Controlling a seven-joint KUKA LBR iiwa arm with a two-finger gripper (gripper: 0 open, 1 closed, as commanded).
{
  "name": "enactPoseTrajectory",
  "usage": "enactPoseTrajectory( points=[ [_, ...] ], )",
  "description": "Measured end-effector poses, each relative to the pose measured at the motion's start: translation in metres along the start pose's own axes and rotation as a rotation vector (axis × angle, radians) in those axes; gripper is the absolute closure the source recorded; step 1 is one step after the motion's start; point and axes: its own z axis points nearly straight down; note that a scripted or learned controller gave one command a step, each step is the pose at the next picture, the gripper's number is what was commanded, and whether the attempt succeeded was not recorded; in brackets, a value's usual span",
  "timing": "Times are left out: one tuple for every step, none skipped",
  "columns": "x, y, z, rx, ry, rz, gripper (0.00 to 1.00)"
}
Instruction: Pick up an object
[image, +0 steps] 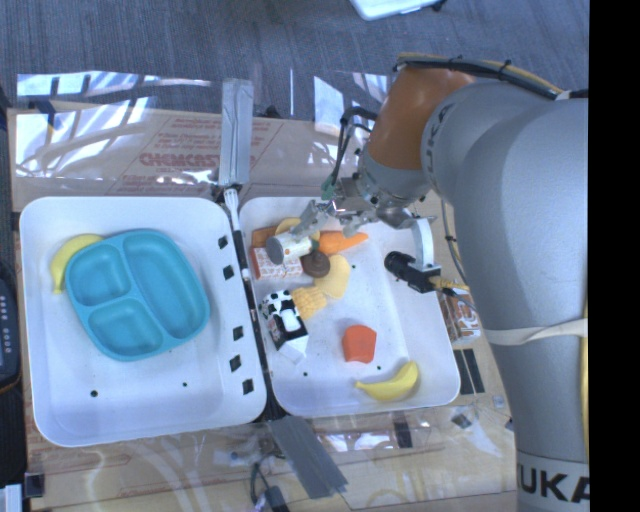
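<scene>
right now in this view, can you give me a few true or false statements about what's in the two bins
1. The blue divided plate lies in the left bin. True.
2. The banana in the right bin lies at its far edge. False: it lies near the front edge.
3. The gripper is over the right bin's far end. True.
4. The orange cup sits on the blue plate. False: it sits in the right bin, beside the banana.
5. The carrot lies near the gripper. True.

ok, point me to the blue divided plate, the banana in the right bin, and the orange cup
blue plate (140, 292), camera view, centre divider
banana (390, 382), camera view, middle of the curve
orange cup (359, 343), camera view, side wall
</scene>
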Motion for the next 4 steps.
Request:
enactPoseTrajectory(
  points=[
    [0.007, -0.015, 0.017, -0.030, -0.004, 0.064, 0.00],
    [0.007, -0.019, 0.022, -0.049, -0.002, 0.091, 0.00],
    [0.007, -0.073, 0.056, 0.001, 0.002, 0.241, 0.00],
    [0.007, -0.072, 0.045, 0.002, 0.002, 0.238, 1.00]
  ],
)
